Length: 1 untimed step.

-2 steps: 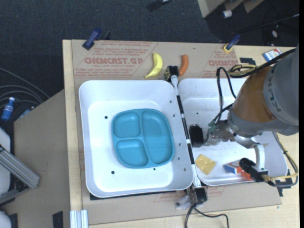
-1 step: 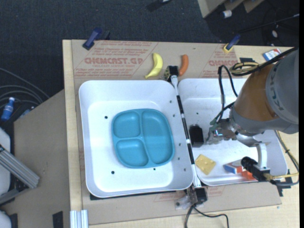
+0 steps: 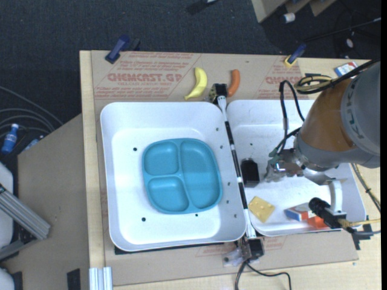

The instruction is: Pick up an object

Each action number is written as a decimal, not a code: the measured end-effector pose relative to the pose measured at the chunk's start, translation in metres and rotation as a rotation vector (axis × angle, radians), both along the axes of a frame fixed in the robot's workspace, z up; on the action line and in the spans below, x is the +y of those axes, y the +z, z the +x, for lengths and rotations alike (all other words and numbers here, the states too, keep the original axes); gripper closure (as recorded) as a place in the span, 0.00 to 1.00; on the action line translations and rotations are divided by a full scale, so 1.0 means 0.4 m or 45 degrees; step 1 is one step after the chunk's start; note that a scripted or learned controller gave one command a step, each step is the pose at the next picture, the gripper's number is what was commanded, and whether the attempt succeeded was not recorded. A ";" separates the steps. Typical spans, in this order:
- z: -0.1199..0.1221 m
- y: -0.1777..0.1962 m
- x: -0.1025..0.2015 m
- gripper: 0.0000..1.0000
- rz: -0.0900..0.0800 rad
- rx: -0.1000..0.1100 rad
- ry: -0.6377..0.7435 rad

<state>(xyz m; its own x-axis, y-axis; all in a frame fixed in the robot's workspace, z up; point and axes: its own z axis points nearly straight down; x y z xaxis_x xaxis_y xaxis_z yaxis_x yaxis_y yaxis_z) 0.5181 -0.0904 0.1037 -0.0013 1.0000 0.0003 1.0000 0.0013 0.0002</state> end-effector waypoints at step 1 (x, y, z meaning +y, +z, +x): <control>0.000 0.024 0.000 1.00 0.000 0.000 0.000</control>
